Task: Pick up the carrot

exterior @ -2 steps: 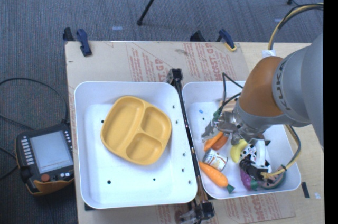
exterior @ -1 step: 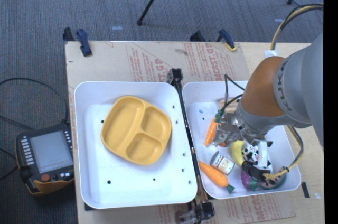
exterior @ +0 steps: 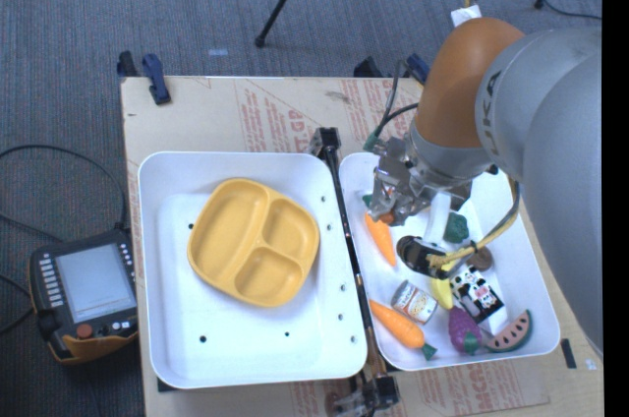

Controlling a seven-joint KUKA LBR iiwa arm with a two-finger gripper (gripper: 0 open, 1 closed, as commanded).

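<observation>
Step in hand: approach and descent on the target. No grasp is confirmed.

Well to the left of the hand, a shallow white left bin sits on the plywood counter. It holds a yellow three-compartment plastic plate, which has no part in this task.

The shallow white right bin holds two candidates:
- The upper orange toy carrot lies slanted just in front of the hand, on its left side. Its far end is right at the hand; I cannot tell whether they touch.
- The lower orange toy carrot lies farther in front of the hand, near the bin's front wall.
- A small round tin with a pale label sits between the two carrots, slightly to the right.

The hand is low inside the right bin, under the orange-banded wrist. I cannot tell whether it is apart or together, and nothing can be seen held in it.

Just right of the hand is a dark green block. Right of the hand and in front of it are a yellow toy banana, a black-and-white cow-patterned carton, a purple toy vegetable and a watermelon-slice toy.

Judgement on the next move: the upper carrot is the likely target.
- Centre the hand over the carrot's middle.
- Close across its narrow width.
- Allow for the bin's left wall close by.
- Lift straight up, then check that the carrot comes with it.
</observation>
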